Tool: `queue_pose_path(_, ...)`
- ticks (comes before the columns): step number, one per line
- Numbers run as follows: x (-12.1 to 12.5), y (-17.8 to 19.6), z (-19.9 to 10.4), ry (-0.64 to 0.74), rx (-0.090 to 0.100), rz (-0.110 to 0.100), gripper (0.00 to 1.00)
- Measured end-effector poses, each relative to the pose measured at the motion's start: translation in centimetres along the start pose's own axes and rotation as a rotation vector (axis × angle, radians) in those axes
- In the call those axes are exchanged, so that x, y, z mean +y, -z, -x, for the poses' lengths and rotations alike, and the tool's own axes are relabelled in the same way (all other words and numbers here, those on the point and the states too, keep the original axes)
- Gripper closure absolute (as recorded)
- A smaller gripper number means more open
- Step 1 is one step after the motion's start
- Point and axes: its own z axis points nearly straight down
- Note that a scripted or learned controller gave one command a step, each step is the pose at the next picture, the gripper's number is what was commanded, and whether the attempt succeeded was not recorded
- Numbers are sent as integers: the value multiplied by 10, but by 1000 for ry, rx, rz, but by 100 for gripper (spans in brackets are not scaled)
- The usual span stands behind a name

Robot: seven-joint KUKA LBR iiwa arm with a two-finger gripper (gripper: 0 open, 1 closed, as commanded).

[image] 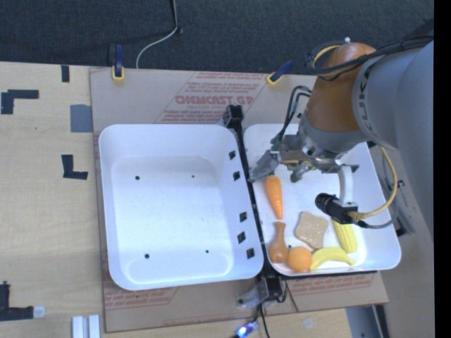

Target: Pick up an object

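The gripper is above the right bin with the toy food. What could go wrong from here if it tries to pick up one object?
1. The gripper hangs near the top of the carrot, close to the divider between the bins; a finger may hit that wall.
2. The orange, banana, corn, bread slice and a small tan gourd-shaped piece lie crowded together, so a grasp there may push neighbours or catch two.

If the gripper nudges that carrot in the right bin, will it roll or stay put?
The carrot looks round and tapered, so it would probably roll in a curve rather than straight. It looks like smooth, rigid plastic, so the fingers may slip off. It lies near the bin wall, which could stop it.
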Motion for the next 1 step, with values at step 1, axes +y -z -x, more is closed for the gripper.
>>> queue_pose_path(1,1,0,5,-5,-3,3,0)
